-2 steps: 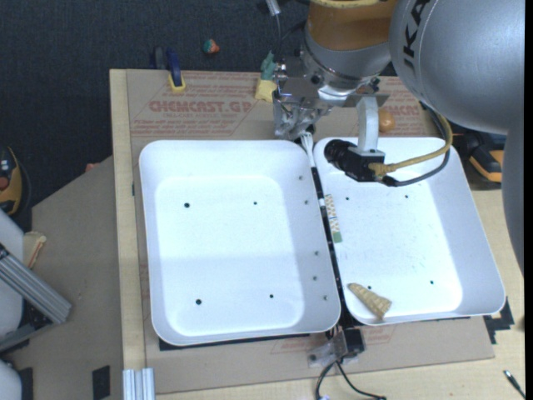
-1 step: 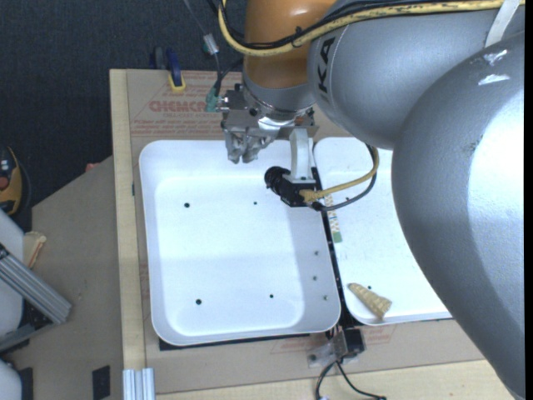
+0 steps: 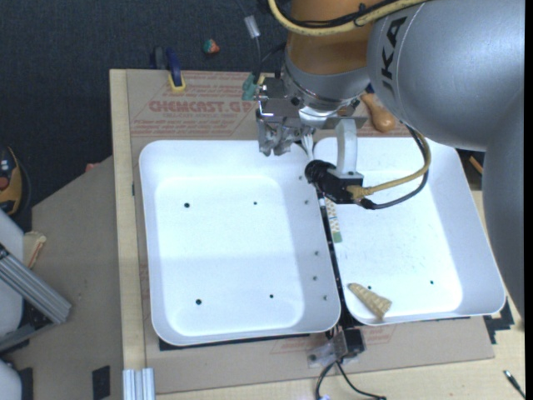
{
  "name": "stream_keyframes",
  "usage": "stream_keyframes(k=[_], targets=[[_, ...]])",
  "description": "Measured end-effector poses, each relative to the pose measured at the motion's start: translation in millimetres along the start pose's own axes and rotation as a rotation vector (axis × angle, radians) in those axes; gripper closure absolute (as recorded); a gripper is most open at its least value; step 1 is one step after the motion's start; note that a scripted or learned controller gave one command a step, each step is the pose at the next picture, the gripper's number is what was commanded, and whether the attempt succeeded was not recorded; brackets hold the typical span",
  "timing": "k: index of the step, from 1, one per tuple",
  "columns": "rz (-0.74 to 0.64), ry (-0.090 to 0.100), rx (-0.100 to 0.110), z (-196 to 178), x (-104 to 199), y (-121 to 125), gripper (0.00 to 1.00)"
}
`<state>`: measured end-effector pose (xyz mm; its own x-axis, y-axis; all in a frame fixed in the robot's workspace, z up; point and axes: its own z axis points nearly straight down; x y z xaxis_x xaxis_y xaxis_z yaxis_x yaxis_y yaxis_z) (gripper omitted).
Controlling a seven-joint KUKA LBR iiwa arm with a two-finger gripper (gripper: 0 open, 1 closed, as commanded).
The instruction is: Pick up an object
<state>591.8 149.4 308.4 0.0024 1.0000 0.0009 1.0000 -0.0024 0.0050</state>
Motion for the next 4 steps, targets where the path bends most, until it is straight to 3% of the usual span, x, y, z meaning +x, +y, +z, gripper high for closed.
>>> stream_keyframes(k=[1, 2, 3, 4], targets=[[-0.01, 0.001, 0.01, 33.7, 80.5, -6.8, 1.0], [-0.004, 0.001, 0.003, 5.1, 75.2, -22.1, 1.0], [0.001, 0.001, -0.005, -72.6, 44.4, -10.5, 1.0], [-0.002, -0.004, 0.015, 14.1, 50.7, -25.2, 1.0]])
